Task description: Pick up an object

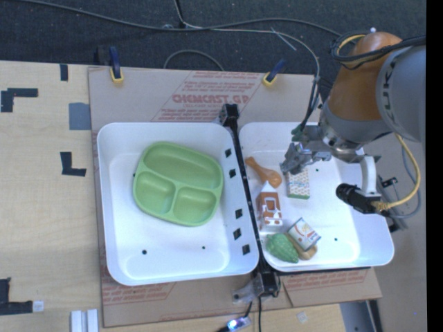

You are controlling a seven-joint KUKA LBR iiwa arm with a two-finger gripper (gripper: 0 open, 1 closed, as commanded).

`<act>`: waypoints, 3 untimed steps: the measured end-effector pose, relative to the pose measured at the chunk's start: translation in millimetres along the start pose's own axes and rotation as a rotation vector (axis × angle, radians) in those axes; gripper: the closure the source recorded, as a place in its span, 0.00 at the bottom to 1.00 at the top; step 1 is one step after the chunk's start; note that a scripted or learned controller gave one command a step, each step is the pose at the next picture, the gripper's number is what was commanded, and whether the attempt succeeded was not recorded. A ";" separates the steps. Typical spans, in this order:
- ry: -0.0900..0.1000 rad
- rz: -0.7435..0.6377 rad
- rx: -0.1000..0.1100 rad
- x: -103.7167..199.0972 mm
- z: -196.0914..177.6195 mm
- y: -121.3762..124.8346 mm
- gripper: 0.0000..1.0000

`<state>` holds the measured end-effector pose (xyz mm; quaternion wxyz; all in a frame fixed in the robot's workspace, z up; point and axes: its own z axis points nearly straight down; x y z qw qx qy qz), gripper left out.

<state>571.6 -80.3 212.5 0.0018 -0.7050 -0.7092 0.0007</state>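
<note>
- Looking down on the bench, you are seeing the gripper point(296, 160) hanging over the right bin point(346, 251), at about 11 o'clock from that bin's middle.
- You are not getting a clear view of the claw; whether it is wide or narrow, I cannot tell, and nothing is showing as held.
- The nearest candidate is sitting right under it: a small speckled packet point(299, 184), touching or just below the claw at 6 o'clock.
- An orange wooden spoon point(264, 171) is lying just beside the claw at 9 o'clock, close to the divider between the bins.
- A red and white box point(269, 209) is lying at 7 o'clock from the claw; a small carton point(303, 234) and a green leafy toy point(282, 248) are crowding together further down at 6 o'clock.
- The green tray point(178, 183) is resting alone in the left bin point(118, 254), well apart from the arm.
- You are risking a miss, in my judgement: the packet is lying flat, so the claw may be sliding off its top.
- You are also risking a nudge of the spoon, since it is lying so near.
- The cluster at the bottom is looking awkward; a grab there could be catching two things at once.
</note>
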 end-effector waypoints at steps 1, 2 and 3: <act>0.001 -0.001 -0.002 51.6 -11.2 -15.6 1.00; 0.000 -0.001 0.000 108.1 -7.5 -37.9 1.00; 0.000 -0.002 0.000 163.4 -15.8 -55.9 1.00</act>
